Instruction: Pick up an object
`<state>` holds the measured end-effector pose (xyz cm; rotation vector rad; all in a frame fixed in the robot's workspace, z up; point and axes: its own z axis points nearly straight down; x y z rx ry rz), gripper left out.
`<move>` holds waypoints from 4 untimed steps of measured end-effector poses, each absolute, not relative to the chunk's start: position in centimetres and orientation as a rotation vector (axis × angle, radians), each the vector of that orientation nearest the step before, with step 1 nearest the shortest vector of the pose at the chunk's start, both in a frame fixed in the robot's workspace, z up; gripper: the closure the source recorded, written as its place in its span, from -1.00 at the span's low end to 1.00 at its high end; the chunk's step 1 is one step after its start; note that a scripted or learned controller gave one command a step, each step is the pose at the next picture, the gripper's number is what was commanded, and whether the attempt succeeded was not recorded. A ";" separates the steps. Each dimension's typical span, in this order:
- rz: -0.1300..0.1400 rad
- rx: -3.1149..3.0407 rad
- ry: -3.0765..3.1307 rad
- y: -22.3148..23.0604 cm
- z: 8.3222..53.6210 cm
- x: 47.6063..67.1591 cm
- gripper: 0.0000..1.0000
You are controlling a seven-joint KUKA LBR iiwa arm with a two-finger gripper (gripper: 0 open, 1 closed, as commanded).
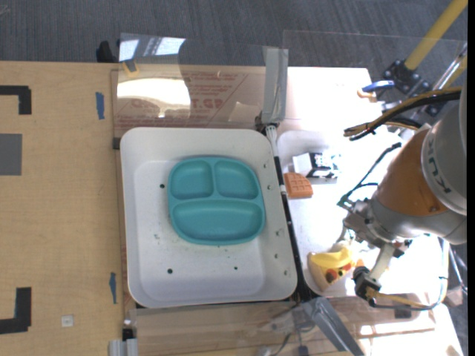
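— So, picked anything yet? Seems not: arm point(427, 191) low over right bin point(326, 199), teal plate point(216, 199) untouched in left bin point(141, 221).
— Gripper point(369, 277) just beside yellow duck point(330, 264), near corner; finger state impossible to tell. Orange block point(298, 186) farther back. Grasp and lift remaining.

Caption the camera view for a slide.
KUKA arm's gripper beside a yellow duck in the right bin; teal divided plate in the left bin.
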<state>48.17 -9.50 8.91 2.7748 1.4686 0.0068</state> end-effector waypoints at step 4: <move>-0.006 2.854 1.318 -1.9 18.2 48.0 1.00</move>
